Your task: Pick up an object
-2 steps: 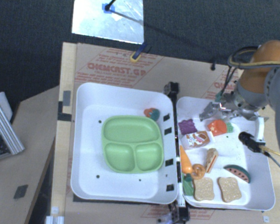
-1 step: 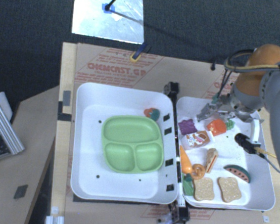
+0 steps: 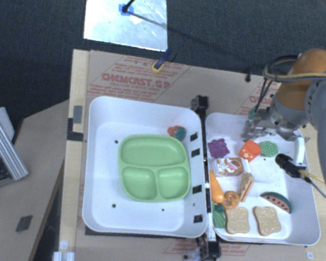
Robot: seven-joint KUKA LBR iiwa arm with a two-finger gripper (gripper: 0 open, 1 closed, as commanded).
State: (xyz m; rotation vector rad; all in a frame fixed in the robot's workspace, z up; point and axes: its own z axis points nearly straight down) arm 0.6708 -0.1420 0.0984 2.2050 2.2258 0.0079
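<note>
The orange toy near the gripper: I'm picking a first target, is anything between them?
Nothing visible does. The gripper hangs over the right bin's far end, and the orange toy lies just below it in view, uncovered, with the green round piece beside it.

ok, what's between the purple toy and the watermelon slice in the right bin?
Camera view: between purple grape toy and watermelon slice lie a packaged snack and a hot dog toy.

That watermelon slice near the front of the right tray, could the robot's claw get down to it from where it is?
Probably yes. The watermelon slice lies by itself on bare white floor of the right bin, nothing stacked on it, and the gripper hangs above that bin's far end.
</note>
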